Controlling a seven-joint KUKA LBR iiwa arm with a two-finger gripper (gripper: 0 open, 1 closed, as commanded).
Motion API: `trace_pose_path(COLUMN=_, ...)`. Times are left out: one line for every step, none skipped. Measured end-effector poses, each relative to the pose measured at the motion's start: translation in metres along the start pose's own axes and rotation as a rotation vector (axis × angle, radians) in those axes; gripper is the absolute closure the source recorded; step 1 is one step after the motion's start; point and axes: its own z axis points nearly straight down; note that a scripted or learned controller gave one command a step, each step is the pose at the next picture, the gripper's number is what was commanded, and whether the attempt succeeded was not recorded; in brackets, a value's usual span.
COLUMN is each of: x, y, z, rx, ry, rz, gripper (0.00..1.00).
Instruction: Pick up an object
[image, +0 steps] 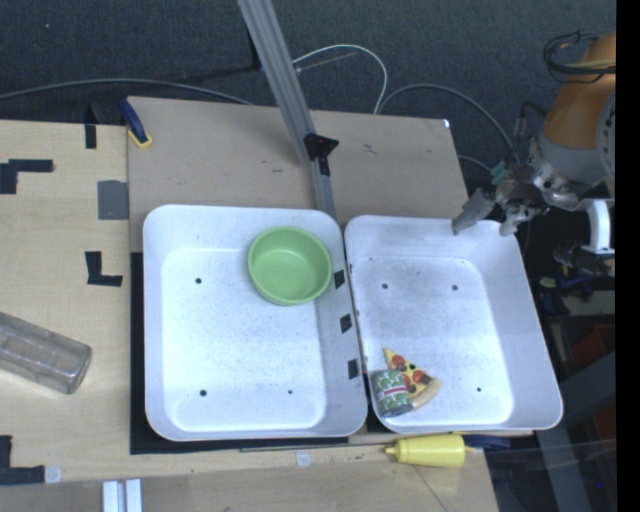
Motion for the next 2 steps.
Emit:
trace_pose_path(x=0.0, y=0.0, z=0.0, rx=0.0, ry=0.0, rz=0.0, gripper=0.0)
trace_pose_path(x=-0.005, y=-0.007, z=0.048, rx=0.005, ry=0.001, rz=0.001, gripper=0.0)
